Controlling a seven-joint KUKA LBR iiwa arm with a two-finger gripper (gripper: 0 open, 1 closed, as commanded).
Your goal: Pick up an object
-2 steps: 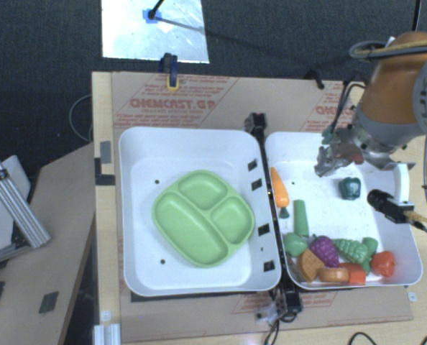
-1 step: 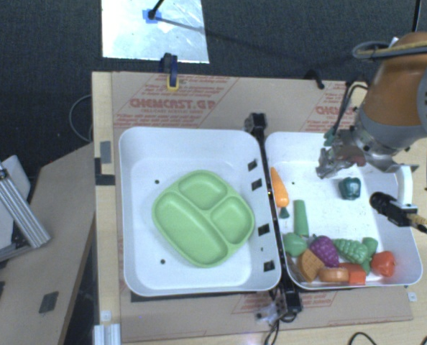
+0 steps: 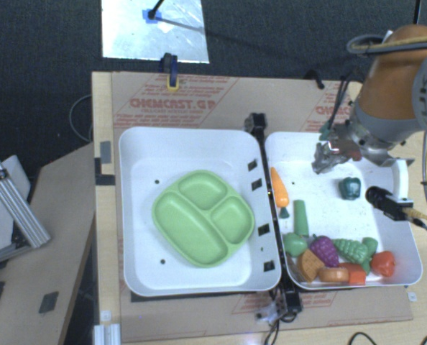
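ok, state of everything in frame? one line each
gripper: over the right bin, nothing visibly held
green divided plate: flat in left bin, upright
carrot: lying along right bin's left wall
teal object: alone, apart from the pile
toy food pile: heaped at near edge

Desk (image 3: 199, 95) with printed brown surface; two white bins, left bin (image 3: 138, 214) and right bin (image 3: 407, 264), lie side by side on it.
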